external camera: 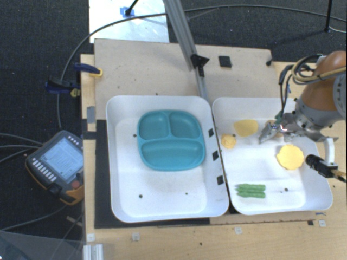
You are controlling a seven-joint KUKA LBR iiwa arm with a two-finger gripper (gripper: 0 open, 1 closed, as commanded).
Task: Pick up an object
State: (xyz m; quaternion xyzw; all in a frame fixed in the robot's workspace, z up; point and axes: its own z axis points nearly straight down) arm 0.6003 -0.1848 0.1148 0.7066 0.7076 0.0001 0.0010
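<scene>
Currently the grey arm with the orange band (325, 88) is reaching in at the frame's right, its two-finger gripper (272, 130) hanging over the right white bin (320, 196), near a pale yellow oval piece (246, 127); the grip state cannot be determined. That bin is also holding a small yellow round piece (229, 141), a yellow disc (290, 157) and green bean pods (250, 190). The left white bin (124, 199) is holding a teal divided plastic plate (171, 140).

I work in a robot lab — my bench (179, 69) sits on dark carpet (38, 31), cables (81, 37) trailing across it, a teach pendant (57, 166) at the frame's lower left, clamps (73, 85) on the bench edge, a pole (181, 31) overhead.
</scene>
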